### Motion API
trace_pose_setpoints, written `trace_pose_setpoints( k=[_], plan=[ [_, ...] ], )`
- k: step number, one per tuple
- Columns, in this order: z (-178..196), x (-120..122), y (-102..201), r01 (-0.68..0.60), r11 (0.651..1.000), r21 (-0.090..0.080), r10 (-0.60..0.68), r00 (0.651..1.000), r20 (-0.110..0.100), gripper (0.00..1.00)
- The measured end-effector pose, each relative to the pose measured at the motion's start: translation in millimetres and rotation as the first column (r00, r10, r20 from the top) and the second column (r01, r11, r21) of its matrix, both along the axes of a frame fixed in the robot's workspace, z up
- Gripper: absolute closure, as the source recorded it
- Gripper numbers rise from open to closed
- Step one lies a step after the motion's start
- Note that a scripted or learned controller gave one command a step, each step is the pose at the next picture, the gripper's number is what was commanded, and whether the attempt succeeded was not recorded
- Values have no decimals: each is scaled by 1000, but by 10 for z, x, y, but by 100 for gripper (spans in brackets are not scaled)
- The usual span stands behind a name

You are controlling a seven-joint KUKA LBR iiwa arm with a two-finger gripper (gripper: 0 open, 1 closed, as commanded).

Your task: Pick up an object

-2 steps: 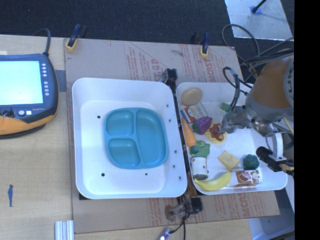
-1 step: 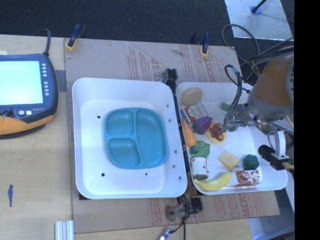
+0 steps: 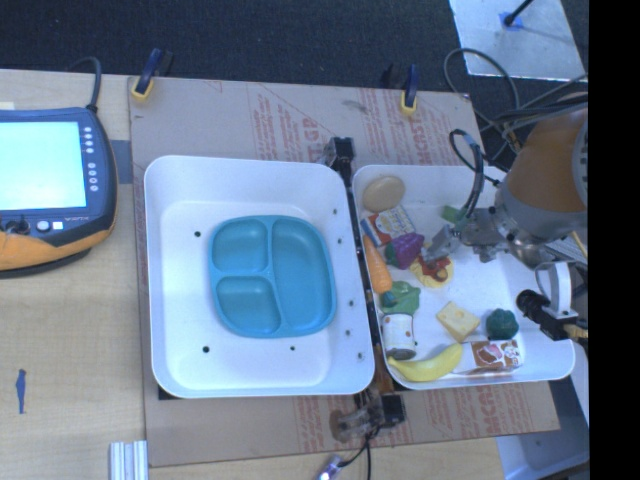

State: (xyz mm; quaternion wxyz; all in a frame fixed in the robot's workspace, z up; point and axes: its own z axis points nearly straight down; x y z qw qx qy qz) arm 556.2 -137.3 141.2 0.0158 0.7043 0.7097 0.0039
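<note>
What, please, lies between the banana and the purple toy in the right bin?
In the camera view, a green toy lies between the banana and the purple toy, with a small can below it.

robotics lab | teach pendant (image 3: 50, 183) on bench | clamped board (image 3: 290, 118) | loose cables (image 3: 480, 68)

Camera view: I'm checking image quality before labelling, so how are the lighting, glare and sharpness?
In the camera view, light is even and bright; the white left bin looks nearly washed out, the handheld pendant's screen glares pale, and the small toys in the white right bin look soft, their labels unreadable.
</note>
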Motion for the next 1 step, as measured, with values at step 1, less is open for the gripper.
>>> trace_pose_setpoints(
  k=[1],
  plan=[
    [-483, 305, 237, 2, 1000, 14, -1, 1000, -28, 0]
  ],
)
